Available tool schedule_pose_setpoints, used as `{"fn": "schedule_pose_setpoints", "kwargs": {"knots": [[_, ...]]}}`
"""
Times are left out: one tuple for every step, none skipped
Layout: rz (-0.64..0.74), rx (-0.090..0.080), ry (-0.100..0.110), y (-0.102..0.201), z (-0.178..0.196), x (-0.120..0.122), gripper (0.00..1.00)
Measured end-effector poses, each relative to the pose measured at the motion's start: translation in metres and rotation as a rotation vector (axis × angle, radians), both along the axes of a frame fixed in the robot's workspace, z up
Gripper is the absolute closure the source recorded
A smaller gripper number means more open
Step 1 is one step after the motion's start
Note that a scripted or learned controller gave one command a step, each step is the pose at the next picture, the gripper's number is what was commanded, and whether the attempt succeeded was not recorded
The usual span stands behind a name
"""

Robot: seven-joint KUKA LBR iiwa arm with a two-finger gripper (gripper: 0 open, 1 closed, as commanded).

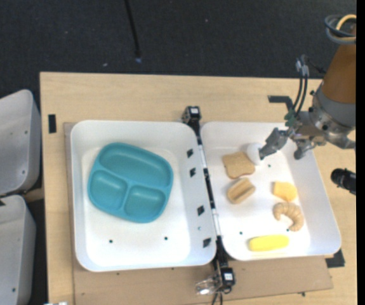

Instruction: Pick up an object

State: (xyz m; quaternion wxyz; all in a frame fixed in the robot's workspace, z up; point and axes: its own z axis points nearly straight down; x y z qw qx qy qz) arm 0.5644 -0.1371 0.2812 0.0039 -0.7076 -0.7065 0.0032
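Single overhead view. Bench (55, 100) carries two shallow white bins side by side. Left bin (80, 234) holds a teal divided plate (130, 182), lying flat, roughly centred. Right bin (318, 234) holds the candidate objects, all loose food-like items spread apart from one another: a tan toast-shaped slice (238, 164) at far left, a small bread roll (240, 190) just near of it, a yellow cube (285, 190) to the right, a croissant (289, 215) near of the cube, and a yellow bar (268, 243) nearest the front wall. A small pale item (252, 151) sits beside the toast slice; too small to identify.

Arm enters from the right, orange band visible above the wrist. Tool (290, 142) hangs over the far part of the right bin, with its two fingers spread wide: one finger (271, 143) slants down toward the pale item and the toast slice, the other sits well to the right. Nothing between the fingers, so nothing is held.

Judgement: spacing of the items likely serves grasping, since each has free room on at least two sides for the fingers. The spread stance over the far left group suggests an approach, no pick made yet. Flat toast slice probably hard to pinch from above; roll or cube looks easier.
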Motion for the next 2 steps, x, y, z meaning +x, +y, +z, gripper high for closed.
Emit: {"fn": "schedule_pose_setpoints", "kwargs": {"knots": [[0.002,-0.001,-0.012,0.0,0.006,0.002,0.0],[0.0,-0.003,-0.008,-0.007,-0.049,0.01,0.0]]}}
